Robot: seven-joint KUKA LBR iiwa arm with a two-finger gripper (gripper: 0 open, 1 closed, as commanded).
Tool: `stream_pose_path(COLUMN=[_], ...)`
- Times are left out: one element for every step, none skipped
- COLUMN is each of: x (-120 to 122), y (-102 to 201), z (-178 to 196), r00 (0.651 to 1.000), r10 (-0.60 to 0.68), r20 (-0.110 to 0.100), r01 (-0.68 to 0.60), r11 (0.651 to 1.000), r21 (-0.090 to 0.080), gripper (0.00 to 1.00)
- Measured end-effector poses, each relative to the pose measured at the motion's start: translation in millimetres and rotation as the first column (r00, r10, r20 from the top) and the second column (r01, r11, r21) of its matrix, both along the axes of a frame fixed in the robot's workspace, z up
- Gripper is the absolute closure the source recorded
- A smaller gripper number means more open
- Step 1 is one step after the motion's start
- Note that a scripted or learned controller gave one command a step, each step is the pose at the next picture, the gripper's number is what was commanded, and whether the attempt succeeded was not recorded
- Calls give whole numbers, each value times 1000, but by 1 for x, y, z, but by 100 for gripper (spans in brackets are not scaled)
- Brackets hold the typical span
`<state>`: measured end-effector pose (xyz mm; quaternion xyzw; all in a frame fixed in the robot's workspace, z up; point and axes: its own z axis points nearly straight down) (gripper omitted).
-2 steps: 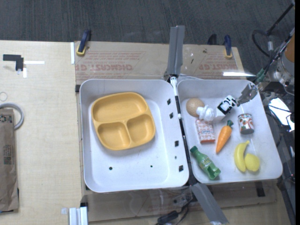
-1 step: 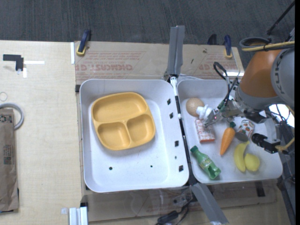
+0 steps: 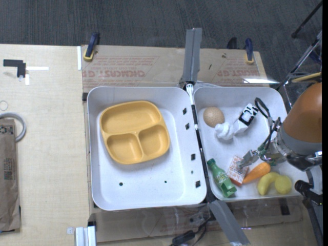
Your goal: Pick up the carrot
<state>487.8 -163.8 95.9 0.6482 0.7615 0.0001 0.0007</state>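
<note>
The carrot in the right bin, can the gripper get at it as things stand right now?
Probably yes. The gripper sits right at the carrot, whose top is uncovered. The snack packet and yellow lemon crowd its sides, so a clean grasp may be tight.

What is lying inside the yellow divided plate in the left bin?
Nothing lies in the yellow divided plate: all three compartments show bare. What is under the plate on the left bin floor cannot be seen, because the plate covers it.

Bench (image 3: 46,132) bearing two white bins (image 3: 148,193) side by side.
</note>
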Motion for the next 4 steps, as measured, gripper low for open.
stream_pose_path(x=[-6,-3,69,7], y=[-34,-24,-57,-58], z=[23,3,0,55], r00=[985,938,963,971], r10=[174,345,269,239], r20=[-8,14,8,-5], r01=[-173,-345,-269,-239], r11=[984,939,963,971], r21=[32,-4,-1,3], gripper=[0,0,0,0])
